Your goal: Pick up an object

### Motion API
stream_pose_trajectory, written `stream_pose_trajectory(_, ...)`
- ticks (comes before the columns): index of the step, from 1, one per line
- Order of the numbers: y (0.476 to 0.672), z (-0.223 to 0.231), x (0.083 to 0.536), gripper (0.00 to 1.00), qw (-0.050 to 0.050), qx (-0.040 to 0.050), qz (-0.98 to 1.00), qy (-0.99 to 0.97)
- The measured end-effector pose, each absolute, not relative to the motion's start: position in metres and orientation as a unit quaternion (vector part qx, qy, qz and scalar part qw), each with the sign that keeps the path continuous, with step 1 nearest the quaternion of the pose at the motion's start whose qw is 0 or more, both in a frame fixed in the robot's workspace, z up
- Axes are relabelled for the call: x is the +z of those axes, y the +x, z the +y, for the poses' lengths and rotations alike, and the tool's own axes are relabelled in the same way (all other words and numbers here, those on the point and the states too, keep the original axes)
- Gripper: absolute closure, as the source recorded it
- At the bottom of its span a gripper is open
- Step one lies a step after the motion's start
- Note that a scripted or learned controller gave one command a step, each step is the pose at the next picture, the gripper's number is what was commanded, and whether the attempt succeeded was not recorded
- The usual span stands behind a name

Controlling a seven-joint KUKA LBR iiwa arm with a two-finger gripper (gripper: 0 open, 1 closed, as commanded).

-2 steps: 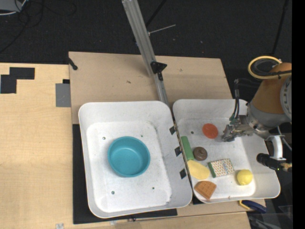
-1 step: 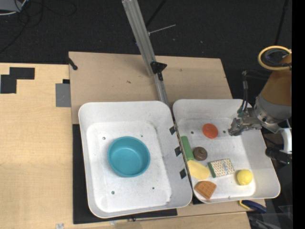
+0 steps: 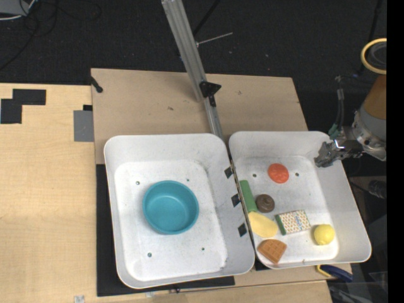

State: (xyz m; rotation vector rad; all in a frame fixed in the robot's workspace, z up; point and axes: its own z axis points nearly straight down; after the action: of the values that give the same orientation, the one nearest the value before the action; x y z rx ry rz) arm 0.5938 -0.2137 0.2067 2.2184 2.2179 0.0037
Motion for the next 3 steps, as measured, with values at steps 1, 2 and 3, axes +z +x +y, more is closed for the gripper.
stream_pose_trajectory(1,0.594,-0.214,0.254,1.0,0.002,0.0009,0.707,0.707)
stream_pose_trajectory(2,0.598,-0.16,0.261,1.0,0.0,0.0001,0.709,0.706)
stream_pose_trajectory(3,0.599,-0.111,0.265,1.0,0.0,0.0003,0.708,0.706)
